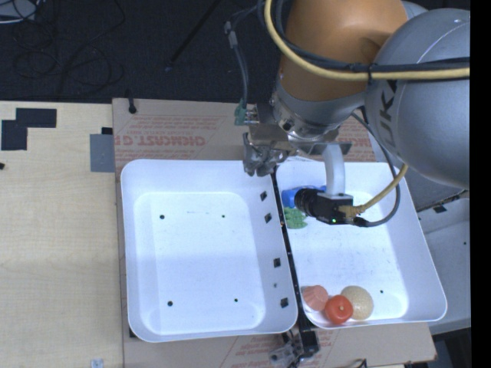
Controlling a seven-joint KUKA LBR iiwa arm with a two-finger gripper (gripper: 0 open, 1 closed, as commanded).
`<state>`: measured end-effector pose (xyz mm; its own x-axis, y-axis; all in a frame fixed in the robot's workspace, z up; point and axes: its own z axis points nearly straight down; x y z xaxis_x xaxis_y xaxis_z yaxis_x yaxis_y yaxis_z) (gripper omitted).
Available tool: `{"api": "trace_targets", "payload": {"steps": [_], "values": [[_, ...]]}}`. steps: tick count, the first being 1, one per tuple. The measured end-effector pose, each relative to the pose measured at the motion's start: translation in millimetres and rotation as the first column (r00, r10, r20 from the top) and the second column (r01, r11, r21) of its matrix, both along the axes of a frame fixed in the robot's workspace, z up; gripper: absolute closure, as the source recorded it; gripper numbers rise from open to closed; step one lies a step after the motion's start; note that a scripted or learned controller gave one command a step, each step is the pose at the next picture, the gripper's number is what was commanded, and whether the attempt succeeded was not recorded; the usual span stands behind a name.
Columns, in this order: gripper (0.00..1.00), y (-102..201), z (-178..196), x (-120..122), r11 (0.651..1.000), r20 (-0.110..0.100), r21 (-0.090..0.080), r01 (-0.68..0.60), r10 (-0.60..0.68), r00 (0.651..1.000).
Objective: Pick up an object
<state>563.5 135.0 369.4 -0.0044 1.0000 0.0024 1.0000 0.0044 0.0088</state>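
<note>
- Over the right bin [418, 244], near its far-left corner, the big grey arm [430, 90] with the orange band [337, 21] comes in from the right and bends down toward the divider between the two bins.
- Its claw [261, 163] hangs right at the far end of that divider, just above the rim. Can't tell if the fingers are spread or pressed together, the wrist blocks most of it, and I don't see anything pinched in there.
- A small black camera-looking module [326, 205] with a yellowish cable [383, 198] sticks out below the wrist, over the right bin.
- Left bin [138, 205]: plain white, just a few little dark dots on the floor.
- Right bin has the stuff. Count:
  - one blue object [290, 198] up by the divider, partly hidden behind the black module
  - one small green object [295, 219] touching or just beside the blue one, also hugging the divider
  - three roundish pieces bunched in the near-left corner: a pink one [314, 296], a red tomato-looking one [338, 309], and a pale beige one [357, 301], all touching or nearly so
- So five objects total, all in the right bin, two near the claw and three well apart from it.
- Both bins sit on a cardboard sheet [184, 133] on the light wood desk [54, 244].
</note>
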Motion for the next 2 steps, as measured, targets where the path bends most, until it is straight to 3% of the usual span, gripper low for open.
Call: {"api": "trace_targets", "payload": {"steps": [1, 2], "values": [[1.0, -67.4, 67.1, 13.6, 1.0, -0.004, -0.004, 0.009, -0.009, 1.0], [1.0, 7.9, -1.4, -46.5, 1.0, -0.02, -0.003, -0.003, 0.003, 1.0]]}}
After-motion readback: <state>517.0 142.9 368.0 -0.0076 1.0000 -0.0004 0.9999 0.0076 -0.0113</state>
